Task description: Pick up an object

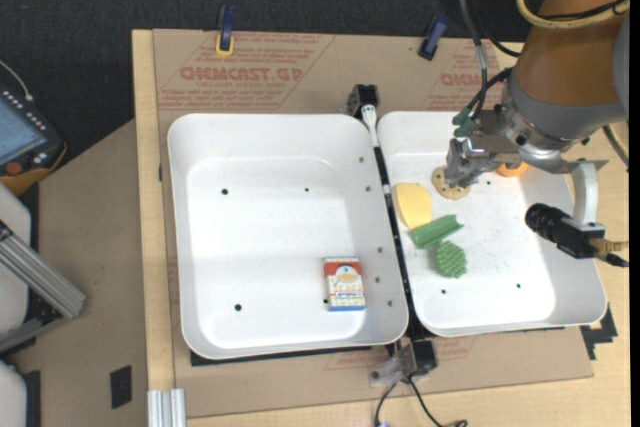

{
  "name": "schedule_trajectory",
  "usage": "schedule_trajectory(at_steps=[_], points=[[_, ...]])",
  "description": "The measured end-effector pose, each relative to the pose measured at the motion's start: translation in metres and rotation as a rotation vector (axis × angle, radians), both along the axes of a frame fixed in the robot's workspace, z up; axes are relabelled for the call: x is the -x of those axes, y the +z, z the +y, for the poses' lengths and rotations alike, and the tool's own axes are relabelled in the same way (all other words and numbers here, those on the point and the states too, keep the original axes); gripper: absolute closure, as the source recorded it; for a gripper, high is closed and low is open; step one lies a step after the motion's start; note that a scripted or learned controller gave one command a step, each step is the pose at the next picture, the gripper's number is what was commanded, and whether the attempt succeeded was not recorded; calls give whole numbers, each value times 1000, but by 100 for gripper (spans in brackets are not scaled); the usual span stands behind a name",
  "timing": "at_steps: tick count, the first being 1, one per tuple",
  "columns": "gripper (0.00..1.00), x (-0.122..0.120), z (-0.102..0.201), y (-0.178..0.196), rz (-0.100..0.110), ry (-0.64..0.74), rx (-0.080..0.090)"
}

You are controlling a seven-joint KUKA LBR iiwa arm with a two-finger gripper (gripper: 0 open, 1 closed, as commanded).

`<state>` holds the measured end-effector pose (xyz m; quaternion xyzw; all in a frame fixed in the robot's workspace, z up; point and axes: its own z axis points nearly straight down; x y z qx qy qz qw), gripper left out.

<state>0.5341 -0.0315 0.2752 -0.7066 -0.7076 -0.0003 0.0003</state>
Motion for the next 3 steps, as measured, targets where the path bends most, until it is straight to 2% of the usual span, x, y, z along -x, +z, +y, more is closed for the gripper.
schedule_trajectory(at_steps=[1,2,3], points=[[100,-14,76,35,-5,6,-1],[100,-10,132,27,1,4,0],[100,46,89,22,6,-6,1]])
